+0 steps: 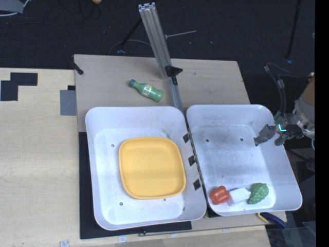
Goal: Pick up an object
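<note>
In the right bin (pixel 231 153), three small objects lie together near the front edge: a red pepper-like piece (pixel 219 194), a white block (pixel 239 195) and a green bumpy piece (pixel 258 193). My gripper (pixel 268 135) hangs over the bin's right rim, well behind and above these objects. Its dark fingers point left with nothing between them, and they look open. The arm's wrist sits just outside the bin on the right.
The left bin (pixel 103 138) holds a yellow square plate (pixel 152 166). A green bottle (pixel 146 90) lies on the bench behind the bins. A metal rail (pixel 159 40) slants up from the gap between the bins.
</note>
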`<state>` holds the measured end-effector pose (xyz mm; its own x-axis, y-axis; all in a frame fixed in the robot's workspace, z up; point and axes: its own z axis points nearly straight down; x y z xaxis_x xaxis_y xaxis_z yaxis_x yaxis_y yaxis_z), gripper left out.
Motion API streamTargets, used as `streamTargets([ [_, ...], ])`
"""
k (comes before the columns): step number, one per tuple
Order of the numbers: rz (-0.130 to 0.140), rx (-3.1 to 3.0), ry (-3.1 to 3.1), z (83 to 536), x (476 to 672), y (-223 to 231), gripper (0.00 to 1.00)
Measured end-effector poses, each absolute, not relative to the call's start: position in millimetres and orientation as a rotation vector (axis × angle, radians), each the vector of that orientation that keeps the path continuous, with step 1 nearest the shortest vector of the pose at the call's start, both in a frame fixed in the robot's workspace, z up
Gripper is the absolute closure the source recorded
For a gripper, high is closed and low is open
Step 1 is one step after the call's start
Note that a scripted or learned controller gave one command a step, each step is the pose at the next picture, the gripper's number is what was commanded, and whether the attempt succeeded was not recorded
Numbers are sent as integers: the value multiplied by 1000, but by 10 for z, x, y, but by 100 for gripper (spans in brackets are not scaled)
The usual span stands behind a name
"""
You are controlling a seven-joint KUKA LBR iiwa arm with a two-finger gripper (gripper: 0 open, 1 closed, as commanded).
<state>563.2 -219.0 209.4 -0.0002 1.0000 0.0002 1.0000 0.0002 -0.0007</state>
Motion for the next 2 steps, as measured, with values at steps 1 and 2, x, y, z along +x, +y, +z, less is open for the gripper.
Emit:
streamTargets([
  [1,1,-2221,-2221,2094,5632,-2190,0],
  [2,5,-2217,-2219,1470,5586,-2201,0],
])
